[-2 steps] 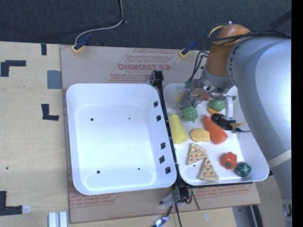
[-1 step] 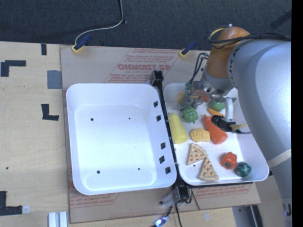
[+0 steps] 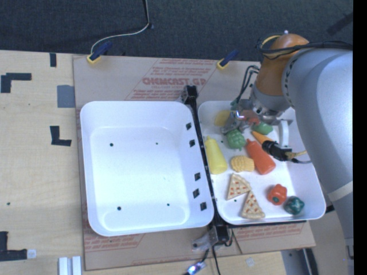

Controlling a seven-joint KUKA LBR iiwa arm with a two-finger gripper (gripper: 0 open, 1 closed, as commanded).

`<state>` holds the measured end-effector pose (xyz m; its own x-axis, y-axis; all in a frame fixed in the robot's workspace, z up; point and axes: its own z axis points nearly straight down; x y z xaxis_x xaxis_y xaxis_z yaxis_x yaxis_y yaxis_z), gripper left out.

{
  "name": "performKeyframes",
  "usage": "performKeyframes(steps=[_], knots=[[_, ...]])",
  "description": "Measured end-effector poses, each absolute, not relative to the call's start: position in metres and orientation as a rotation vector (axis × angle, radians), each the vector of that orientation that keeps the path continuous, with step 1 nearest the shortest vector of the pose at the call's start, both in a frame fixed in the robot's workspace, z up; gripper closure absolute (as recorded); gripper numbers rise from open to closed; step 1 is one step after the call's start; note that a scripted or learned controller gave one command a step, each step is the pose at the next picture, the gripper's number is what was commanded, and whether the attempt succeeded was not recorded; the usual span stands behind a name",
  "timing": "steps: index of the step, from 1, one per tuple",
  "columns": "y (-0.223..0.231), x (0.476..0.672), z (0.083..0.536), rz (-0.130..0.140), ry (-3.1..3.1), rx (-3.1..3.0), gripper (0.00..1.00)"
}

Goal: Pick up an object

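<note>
The left bin [image 3: 137, 165] sits to my far side; in the right bin [image 3: 312, 182] lie a yellow piece [image 3: 215, 156], two wedges [image 3: 243, 196], then the green piece [image 3: 234, 138] just under my gripper [image 3: 241, 119]; I judge I am descending to grasp; whether my fingers stand apart, I cannot tell; next I must centre over it.

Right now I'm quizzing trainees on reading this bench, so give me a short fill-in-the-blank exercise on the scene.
1. All the toy foods lie in the ____ bin.
2. The gripper hangs above the ____ broccoli-like piece.
3. The two pizza slices are ____ in shape.
4. The long piece along the divider is ____ in colour.

Missing words: right; green; triangular; yellow
</note>
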<state>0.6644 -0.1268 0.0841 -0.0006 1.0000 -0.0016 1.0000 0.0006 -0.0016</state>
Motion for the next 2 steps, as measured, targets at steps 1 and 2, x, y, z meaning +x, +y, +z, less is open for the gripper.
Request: performKeyframes(steps=[1,2], knots=[[-0.0978,0.6468,0.0839,0.005,-2.221,-2.219,1.0],[-0.0973,0.6473,0.0935,0.004,-2.223,-2.217,1.0]])
